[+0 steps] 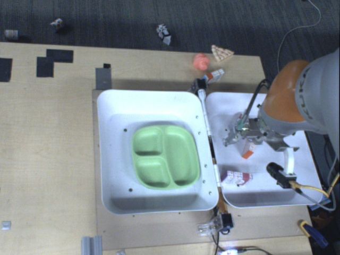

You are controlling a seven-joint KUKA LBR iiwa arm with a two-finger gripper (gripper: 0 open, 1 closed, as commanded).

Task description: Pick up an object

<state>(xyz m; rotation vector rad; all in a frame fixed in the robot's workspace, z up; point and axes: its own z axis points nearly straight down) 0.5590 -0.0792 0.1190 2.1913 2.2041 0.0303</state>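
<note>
My gripper [237, 135] hangs low over the right bin [303, 158], near its middle, with the grey arm and its orange band reaching in from the right. A small orange and white object [247, 152] lies on the bin floor just in front of the gripper; whether they touch is unclear. A crumpled red and white packet [235, 178] rests near the bin's front left corner, apart from the gripper. In the left bin [111, 142] sits a green divided plate [164, 155].
On the bench behind the bins lie a pink ball [201, 61], a toy pizza slice [222, 52] and a small orange-tipped tube [212, 76]. The ridge between the two bins runs close to the gripper's left.
</note>
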